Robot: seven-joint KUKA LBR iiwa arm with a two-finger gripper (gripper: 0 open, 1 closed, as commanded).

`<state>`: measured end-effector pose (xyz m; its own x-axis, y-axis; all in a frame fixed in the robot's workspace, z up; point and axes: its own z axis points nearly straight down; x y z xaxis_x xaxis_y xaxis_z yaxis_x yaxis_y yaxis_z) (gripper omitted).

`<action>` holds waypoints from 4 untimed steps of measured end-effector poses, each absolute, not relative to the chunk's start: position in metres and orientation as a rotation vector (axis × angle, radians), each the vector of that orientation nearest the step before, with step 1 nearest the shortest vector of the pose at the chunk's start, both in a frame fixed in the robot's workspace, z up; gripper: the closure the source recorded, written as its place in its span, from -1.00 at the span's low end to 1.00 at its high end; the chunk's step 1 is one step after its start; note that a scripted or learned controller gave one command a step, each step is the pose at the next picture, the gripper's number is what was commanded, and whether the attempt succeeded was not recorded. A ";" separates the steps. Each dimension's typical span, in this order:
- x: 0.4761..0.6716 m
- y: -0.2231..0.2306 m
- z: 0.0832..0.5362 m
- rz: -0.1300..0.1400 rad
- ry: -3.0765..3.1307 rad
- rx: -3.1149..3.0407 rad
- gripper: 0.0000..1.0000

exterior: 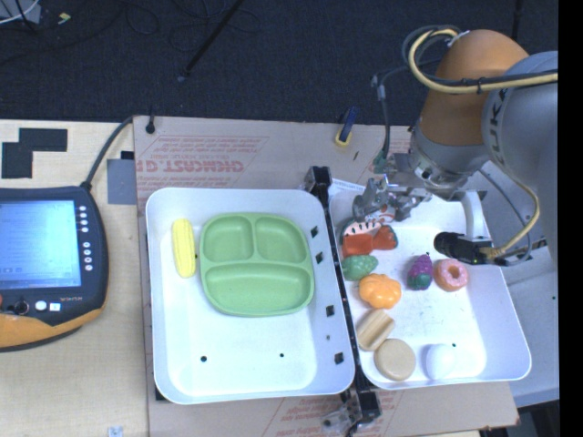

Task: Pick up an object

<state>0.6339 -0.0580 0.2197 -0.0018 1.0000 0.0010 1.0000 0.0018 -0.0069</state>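
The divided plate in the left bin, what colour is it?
Light green, seen clearly in the camera view: the divided plate.

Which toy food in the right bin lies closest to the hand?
The red-orange toy, right under the hand at the bin's upper-left end. The green toy and orange one lie farther down.

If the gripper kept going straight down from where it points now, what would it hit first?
Most likely the red-orange toy, which sits just beneath the gripper at the back of the right bin. Height is hard to judge from this slanted view.
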 end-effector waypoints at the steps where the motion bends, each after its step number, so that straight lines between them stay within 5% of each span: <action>1: 0.638 -0.035 0.217 0.006 -2.219 -2.217 1.00; 4: 0.638 -0.033 0.235 0.004 -2.221 -2.217 1.00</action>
<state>0.6377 -0.0333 0.2352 -0.0015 1.0000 0.0005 1.0000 0.0015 -0.0045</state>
